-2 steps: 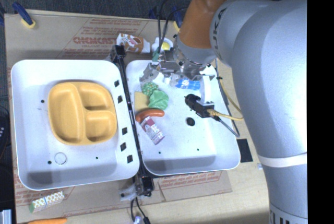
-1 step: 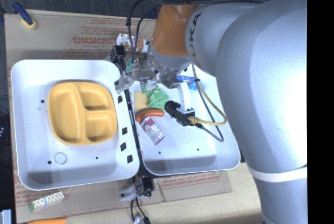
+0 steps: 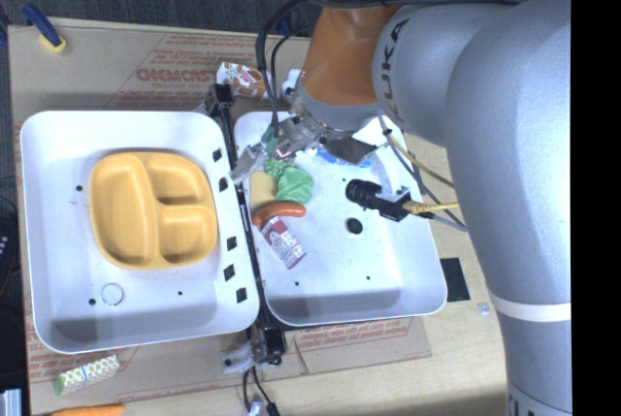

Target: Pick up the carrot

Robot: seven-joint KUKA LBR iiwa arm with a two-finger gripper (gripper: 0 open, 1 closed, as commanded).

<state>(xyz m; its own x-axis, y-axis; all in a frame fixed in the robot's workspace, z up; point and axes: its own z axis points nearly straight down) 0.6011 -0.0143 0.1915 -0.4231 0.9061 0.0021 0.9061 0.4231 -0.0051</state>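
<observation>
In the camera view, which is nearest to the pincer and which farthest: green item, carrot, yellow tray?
1. Green item: right bin, just below the pincer.
2. Carrot: right bin, lower, beneath the green item.
3. Yellow tray: left bin, farthest.

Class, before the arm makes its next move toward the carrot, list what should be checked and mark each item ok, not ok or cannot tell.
1. Carrot visible in the right bin: ok.
2. Carrot free on top: ok.
3. Carrot clear of neighbours: not ok; green leafy item and small packet crowd it.
4. Gripper above the carrot: not ok; it sits beyond the green item.
5. Fingers open: cannot tell.
</observation>
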